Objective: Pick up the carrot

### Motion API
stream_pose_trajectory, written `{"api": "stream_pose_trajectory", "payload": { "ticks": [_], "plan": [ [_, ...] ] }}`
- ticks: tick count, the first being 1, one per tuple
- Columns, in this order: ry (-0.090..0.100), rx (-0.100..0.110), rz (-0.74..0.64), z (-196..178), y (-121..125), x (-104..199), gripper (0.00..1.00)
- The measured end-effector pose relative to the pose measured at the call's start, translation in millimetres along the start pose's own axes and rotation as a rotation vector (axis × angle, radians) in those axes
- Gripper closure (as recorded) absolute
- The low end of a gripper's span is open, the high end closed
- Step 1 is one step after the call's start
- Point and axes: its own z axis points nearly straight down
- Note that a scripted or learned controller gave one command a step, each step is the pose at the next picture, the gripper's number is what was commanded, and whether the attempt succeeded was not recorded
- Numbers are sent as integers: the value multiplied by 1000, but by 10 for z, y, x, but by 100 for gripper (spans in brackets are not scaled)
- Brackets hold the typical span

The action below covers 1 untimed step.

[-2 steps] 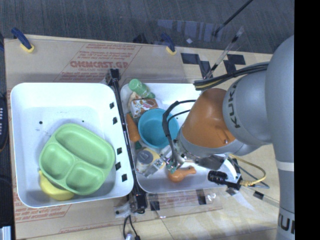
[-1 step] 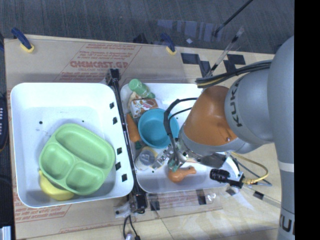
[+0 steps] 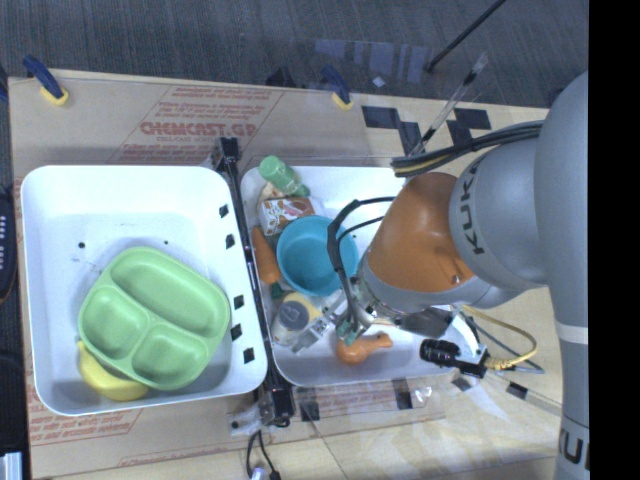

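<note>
An orange, carrot-like piece (image 3: 364, 345) lies near the front of the right bin (image 3: 330, 370). My gripper (image 3: 349, 324) hangs right over its left end, close to it or touching it; the wrist hides the contact. A second long orange object (image 3: 265, 257) lies along the right bin's left wall, beside the blue cup (image 3: 310, 255). I cannot tell which of the two is the carrot. The arm's orange band (image 3: 420, 233) covers the middle of the bin.
A green bottle (image 3: 281, 178) and a printed packet (image 3: 285, 211) lie at the back of the right bin. A small grey-lidded jar (image 3: 292, 315) sits left of the gripper. The left bin (image 3: 60, 198) holds a green divided plate (image 3: 155, 315) over a yellow object (image 3: 105, 380).
</note>
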Motion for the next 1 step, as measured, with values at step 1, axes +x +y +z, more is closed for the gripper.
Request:
{"api": "stream_pose_trajectory", "payload": {
  "ticks": [1],
  "plan": [
    [-13, -10, 200, 74, -255, -306, 0]
  ]
}}
